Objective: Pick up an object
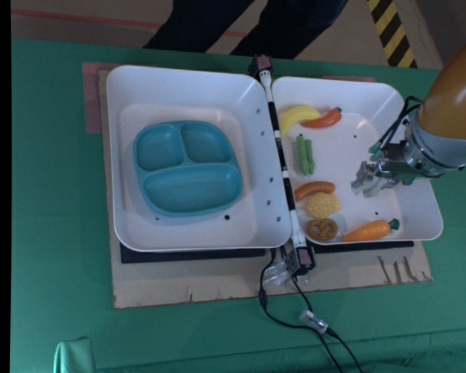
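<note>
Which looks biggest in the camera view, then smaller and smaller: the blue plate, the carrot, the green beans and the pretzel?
1. Blue plate, by far the biggest.
2. Carrot.
3. Green beans, looking nearly as long as the carrot but thinner, so these two are close.
4. Pretzel, the smallest.

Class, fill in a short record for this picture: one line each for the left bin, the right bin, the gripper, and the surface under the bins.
left bin: shallow white bin holding a blue three-compartment plate
right bin: white bin with yellow banana, red chilli, green beans, sausage, corn piece, pretzel, orange carrot
gripper: gripper low over the right bin's right half
surface: green cloth
</note>
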Robot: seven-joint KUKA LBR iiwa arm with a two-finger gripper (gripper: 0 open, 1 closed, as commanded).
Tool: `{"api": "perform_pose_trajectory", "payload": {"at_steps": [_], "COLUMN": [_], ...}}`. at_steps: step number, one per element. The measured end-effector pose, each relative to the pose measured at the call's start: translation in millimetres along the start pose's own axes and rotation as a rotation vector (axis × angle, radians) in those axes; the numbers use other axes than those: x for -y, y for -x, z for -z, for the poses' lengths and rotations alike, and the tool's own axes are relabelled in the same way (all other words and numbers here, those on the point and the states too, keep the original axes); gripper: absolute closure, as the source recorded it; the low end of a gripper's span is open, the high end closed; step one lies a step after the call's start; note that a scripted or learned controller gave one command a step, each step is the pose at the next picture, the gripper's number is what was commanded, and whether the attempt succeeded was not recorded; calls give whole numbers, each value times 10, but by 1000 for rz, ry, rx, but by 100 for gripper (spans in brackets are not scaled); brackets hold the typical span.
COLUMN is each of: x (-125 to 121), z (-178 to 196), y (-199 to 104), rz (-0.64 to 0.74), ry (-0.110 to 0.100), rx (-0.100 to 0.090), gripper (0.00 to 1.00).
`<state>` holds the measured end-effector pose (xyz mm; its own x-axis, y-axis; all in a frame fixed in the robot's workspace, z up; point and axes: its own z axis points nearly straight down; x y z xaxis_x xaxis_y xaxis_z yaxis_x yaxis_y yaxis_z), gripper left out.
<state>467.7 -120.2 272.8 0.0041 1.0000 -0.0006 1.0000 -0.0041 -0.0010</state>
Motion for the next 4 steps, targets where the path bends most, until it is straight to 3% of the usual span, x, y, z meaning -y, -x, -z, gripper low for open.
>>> {"api": "perform_pose_trajectory", "payload": {"at_steps": [3, 4], "x": [-7, -6], "z": [598, 379], "y": [677, 676], "rz": [0, 0], "ry": [4, 2], "rx": [3, 2], "gripper": [100, 100]}}
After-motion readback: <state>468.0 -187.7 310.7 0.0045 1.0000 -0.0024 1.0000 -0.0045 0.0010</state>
